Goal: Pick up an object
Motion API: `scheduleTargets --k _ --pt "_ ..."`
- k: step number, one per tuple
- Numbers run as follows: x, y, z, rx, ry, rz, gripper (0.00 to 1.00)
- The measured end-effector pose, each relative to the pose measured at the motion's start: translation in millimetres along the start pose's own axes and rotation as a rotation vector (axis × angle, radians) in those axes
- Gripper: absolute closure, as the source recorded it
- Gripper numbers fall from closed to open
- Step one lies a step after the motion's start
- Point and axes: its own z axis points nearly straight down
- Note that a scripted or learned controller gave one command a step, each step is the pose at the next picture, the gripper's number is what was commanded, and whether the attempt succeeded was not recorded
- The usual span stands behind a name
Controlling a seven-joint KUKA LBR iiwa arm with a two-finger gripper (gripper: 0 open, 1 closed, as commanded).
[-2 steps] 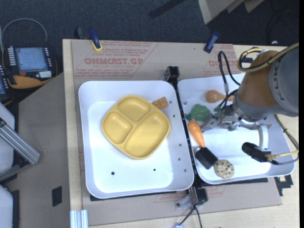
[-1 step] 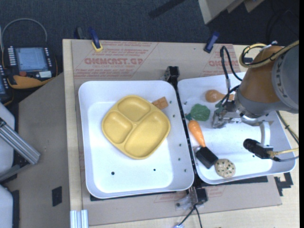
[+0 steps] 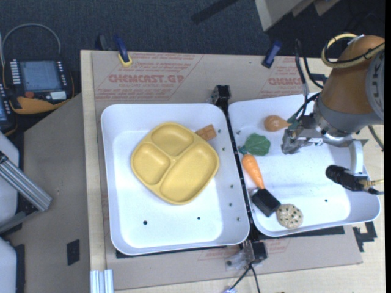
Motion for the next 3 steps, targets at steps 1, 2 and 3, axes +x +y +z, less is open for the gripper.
scheduleTargets --k 1,2,3 --pt "-0.3 2.0 -50.1 -0.001 -0.001 0.000 1.00" --pt "49.2 -2.3 -61.9 0.003 0.003 -0.004 1.00" --pt "109.9 -4.2 -54.7 0.009 0.004 -0.005 1.00"
